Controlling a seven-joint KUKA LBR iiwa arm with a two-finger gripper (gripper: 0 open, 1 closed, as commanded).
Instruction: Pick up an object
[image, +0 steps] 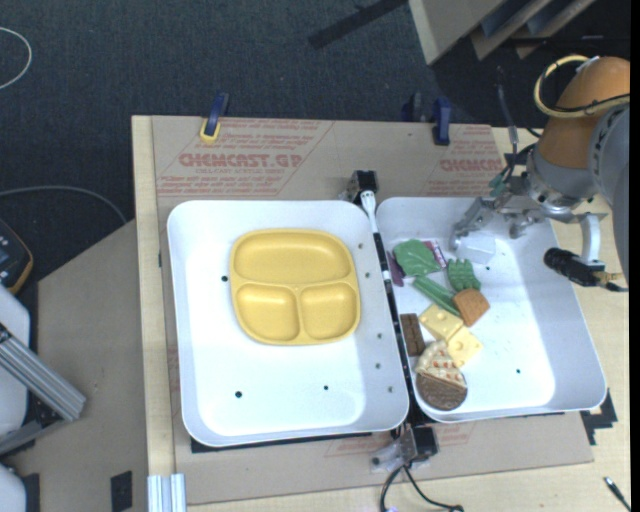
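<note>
Gripper over right bin's upper part, finger state impossible to tell, toy food pile just below-left of it, yellow divided tray far left, in left bin.

Bench: brown board surface with red print. Two white bins rest directly on it, side by side and touching: left bin, right bin. Two clamps grip the far edge: yellow, blue.
</note>
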